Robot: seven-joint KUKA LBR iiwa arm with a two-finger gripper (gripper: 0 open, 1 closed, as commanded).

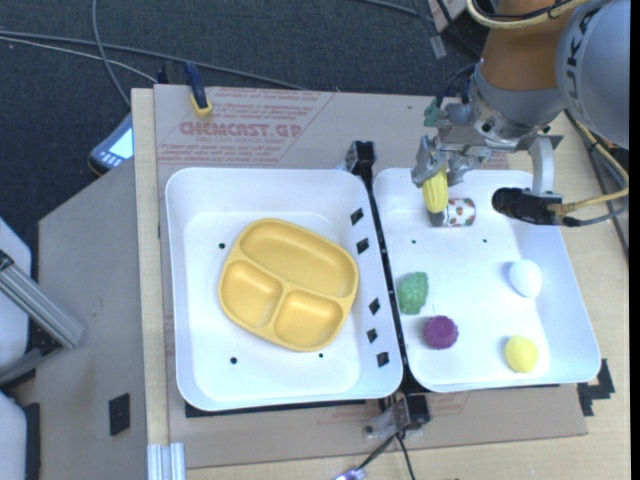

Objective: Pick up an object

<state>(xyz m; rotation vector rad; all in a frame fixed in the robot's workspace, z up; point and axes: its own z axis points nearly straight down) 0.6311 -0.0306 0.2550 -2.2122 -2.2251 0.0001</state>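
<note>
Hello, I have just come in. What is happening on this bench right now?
A grey and orange robot arm reaches in from the right over the right bin. Its hand is at the far left corner of that bin, with a yellow corn-like piece between its fingers. A small spotted piece lies just beside it. A green piece, a purple ball, a white egg and a yellow ball lie in the same bin. The left bin holds a yellow divided plate.

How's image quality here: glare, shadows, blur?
Camera view: even overhead light, white bins bright but not blown out; soft shadow under the yellow plate; small items sharp; gripper region cluttered, slightly soft, with a yellow item at it.
</note>
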